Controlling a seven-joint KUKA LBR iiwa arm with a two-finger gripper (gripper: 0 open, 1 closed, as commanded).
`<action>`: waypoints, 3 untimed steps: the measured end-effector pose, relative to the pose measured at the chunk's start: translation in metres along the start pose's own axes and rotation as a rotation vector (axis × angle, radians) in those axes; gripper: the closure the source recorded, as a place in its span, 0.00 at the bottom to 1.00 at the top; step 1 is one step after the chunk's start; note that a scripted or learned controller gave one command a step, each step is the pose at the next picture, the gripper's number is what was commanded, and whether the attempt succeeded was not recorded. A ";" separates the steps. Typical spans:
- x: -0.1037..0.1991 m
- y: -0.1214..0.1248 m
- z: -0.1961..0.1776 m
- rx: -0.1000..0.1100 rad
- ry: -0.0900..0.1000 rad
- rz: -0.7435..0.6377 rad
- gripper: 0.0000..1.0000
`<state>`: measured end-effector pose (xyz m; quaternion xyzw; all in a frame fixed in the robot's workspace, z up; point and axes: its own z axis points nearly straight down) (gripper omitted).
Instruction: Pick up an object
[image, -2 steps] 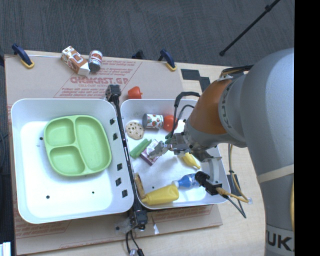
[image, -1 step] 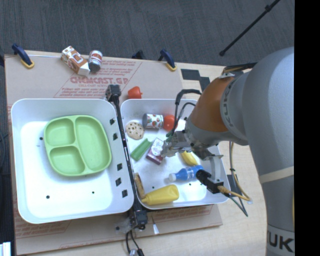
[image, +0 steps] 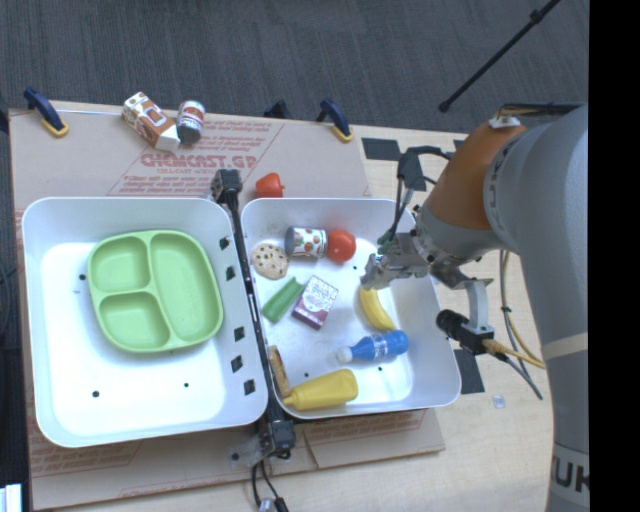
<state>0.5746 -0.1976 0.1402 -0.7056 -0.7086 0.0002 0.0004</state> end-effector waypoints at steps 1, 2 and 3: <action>0.000 0.000 0.000 0.001 0.000 -0.001 0.00; 0.045 -0.043 0.045 -0.007 -0.001 0.000 0.00; 0.047 -0.041 0.034 -0.006 0.003 -0.005 1.00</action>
